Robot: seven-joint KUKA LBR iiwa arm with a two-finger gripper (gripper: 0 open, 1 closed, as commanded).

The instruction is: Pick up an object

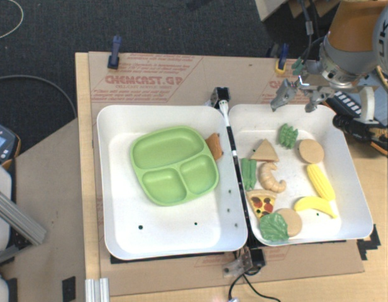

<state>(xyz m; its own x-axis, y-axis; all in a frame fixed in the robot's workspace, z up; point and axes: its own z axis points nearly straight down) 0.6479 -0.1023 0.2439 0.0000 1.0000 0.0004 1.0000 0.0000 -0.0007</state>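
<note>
My gripper (pixel 293 104) hangs open above the far rim of the right bin (pixel 351 168), with nothing between its fingers. Toy food lies in that bin below it: a green broccoli piece (pixel 287 134) closest to the gripper, a round tan cookie (pixel 310 151), a yellow corn cob (pixel 320 181), a banana (pixel 314 207), a tan triangular sandwich (pixel 265 150), a croissant (pixel 271 177), a green bean pod (pixel 248 173), a pizza slice (pixel 263 203), and a lettuce leaf (pixel 273 227) lying against a second tan disc (pixel 293 221).
The left bin (pixel 118 225) holds a green divided plate (pixel 173 165) with a brown bread piece (pixel 213 146) at its right edge. A black divider clip (pixel 221 95) sits between the bins at the far rim. Blue clamps (pixel 114 51) hold the cardboard base.
</note>
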